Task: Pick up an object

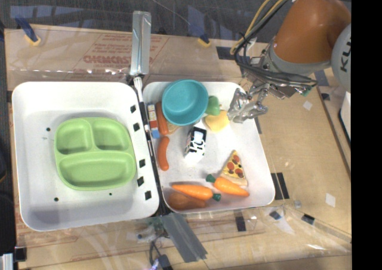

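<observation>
The gripper (245,107) is seen above the upper right corner of the right bin (262,170), just beside a yellow toy piece (218,121) that lies against a teal bowl (184,102); whether it is spread or pressed together cannot be told, and nothing is seen between its tips. A pizza slice (233,168), two carrots (192,191) and a black-and-white toy (196,142) are noted in the same bin. A green divided plate (94,153) is recorded in the left bin (27,143).

Claw (245,107) hovering over the right bin (262,167)

It is hanging above the upper right corner, just beside a yellow toy (218,121) and teal bowl (184,102); a green divided plate (94,153) is lying in the left bin (30,143).
</observation>
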Controlling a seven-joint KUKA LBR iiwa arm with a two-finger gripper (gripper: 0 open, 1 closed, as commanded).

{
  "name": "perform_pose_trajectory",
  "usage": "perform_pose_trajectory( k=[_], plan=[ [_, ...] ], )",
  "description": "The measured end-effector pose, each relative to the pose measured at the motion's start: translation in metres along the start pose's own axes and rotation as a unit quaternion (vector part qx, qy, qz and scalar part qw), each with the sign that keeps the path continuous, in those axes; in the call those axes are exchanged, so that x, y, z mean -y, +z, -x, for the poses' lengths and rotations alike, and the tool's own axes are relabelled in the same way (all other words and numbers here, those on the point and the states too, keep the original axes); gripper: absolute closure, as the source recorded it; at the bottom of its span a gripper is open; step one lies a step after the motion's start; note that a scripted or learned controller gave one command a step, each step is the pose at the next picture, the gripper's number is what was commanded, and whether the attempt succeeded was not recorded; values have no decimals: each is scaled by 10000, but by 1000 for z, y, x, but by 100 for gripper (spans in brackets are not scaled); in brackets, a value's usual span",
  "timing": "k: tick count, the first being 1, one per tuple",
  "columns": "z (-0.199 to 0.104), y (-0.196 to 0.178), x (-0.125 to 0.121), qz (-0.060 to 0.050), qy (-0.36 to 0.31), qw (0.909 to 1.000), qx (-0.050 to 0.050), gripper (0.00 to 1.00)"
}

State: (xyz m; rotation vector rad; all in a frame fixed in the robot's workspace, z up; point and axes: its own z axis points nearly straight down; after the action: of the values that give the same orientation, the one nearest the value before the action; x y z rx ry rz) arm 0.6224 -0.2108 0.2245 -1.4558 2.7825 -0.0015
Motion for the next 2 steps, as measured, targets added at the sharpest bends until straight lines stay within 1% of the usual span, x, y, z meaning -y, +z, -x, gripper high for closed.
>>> perform_pose_trajectory(
  k=[1,2],
  plan=[
    [11,-85,-22,-33,1162,9932,16,100],
    [-23,-64,-36,12,-337,9994,-4,100]
  ],
)
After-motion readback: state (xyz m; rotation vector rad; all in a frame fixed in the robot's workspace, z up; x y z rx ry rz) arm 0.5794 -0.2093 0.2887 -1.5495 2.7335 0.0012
